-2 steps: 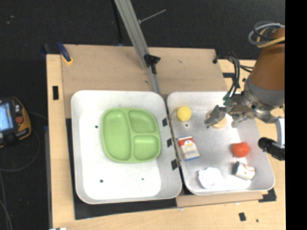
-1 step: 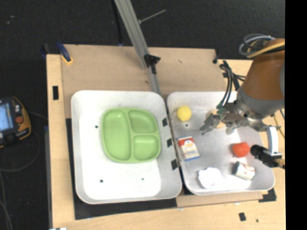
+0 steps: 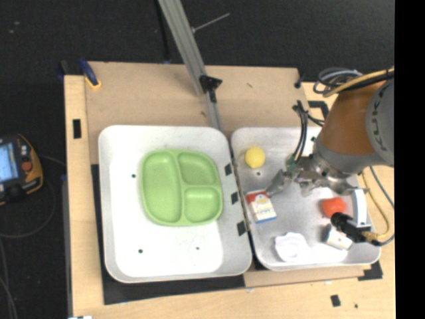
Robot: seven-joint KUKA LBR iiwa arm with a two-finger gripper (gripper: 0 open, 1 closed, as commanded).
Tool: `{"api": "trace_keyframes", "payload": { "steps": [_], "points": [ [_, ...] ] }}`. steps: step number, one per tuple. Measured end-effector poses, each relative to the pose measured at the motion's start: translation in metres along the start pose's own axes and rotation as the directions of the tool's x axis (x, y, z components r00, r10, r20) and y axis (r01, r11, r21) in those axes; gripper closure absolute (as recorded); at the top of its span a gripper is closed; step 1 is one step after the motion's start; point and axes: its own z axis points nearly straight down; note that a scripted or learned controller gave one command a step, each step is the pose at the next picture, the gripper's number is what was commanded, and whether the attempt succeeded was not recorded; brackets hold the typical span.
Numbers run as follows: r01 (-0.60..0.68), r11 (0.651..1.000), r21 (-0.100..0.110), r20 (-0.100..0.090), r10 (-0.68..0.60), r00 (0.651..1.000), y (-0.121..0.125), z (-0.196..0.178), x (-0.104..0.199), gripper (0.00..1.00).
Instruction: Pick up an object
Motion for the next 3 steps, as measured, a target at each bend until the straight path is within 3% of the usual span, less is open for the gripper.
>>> {"api": "trace_keyframes", "payload": {
  "steps": [1,2,3],
  "points": [
    [-0.001,1.0,-0.009,-0.004,0.001,1.0,0.003,0.057,-0.005,0.0],
    [-0.003,1.0,-0.016,-0.002,0.003,1.0,0.005,0.042,-0.007,1.0],
    [0.004,1.0,-0.012,0.001,-0.004,1.0,0.008,-0.023,-0.007,1.0]
  ]
}}
